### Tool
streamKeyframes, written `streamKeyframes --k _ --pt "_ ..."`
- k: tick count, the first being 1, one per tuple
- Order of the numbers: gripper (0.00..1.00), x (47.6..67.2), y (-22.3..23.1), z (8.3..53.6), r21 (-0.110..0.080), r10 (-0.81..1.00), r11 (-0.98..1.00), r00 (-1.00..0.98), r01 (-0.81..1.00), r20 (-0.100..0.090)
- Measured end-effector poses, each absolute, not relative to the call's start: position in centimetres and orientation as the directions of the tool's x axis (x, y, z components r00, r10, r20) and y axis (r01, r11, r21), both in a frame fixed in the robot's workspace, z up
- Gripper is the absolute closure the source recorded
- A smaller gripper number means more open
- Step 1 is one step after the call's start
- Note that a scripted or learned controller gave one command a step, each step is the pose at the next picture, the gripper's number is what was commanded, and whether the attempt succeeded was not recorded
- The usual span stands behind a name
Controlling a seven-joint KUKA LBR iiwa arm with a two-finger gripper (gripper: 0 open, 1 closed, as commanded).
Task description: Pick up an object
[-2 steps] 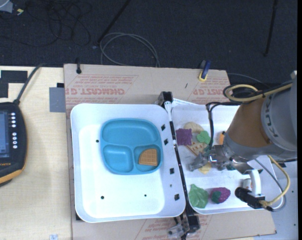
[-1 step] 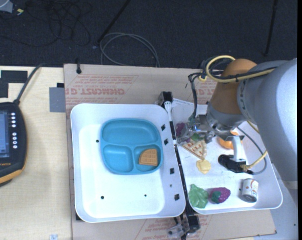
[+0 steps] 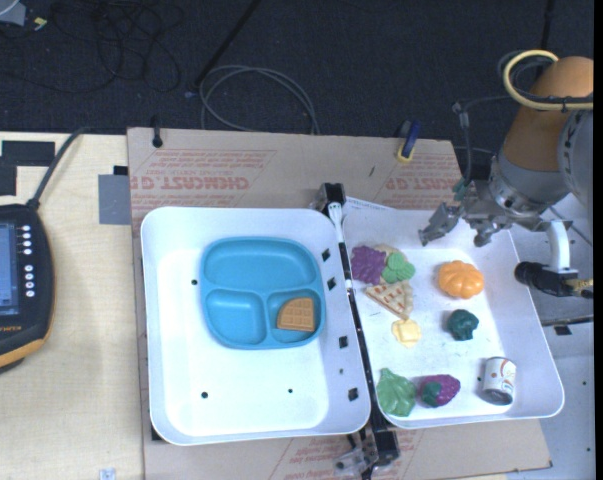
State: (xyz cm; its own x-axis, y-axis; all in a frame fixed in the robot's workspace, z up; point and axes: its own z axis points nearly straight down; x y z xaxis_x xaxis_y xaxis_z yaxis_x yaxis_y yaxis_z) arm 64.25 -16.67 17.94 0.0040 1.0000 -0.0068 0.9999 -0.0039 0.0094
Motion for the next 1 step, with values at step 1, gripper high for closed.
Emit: streamKeyframes --k 1 --pt "0.00 62.13 -21.53 8.22 -0.008 1.000 -0.002 0.002 1.000 0.000"
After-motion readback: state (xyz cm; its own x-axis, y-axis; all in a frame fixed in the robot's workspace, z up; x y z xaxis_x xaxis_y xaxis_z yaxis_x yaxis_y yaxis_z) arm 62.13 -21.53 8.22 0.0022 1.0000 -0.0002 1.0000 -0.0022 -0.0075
